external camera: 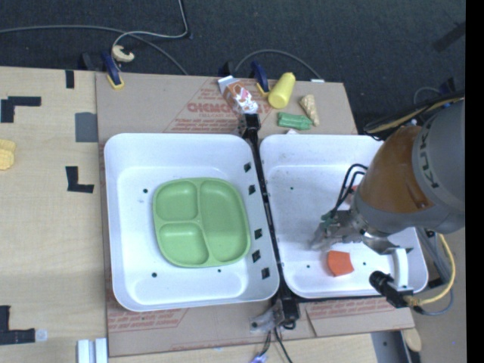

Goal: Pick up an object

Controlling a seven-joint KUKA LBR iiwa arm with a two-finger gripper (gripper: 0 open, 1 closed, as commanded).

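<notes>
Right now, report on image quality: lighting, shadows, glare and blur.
Camera view: even, soft lighting; the white bins look bright but not blown out. The green plate and orange block are fairly sharp. The gripper is small and slightly blurred under the arm's bulk, so its finger state is unreadable. The dark floor at the top loses detail. Mild shadows line the bin walls.

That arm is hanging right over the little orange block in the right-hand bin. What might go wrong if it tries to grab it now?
1. The orange block lies beside the gripper, not under it, so a straight descent would likely miss.
2. The block sits close to the right bin's front wall; a nudge may push it against that wall, where fingers fit poorly.
3. A dark cable loops beside the wrist and might snag as the arm moves.
</notes>
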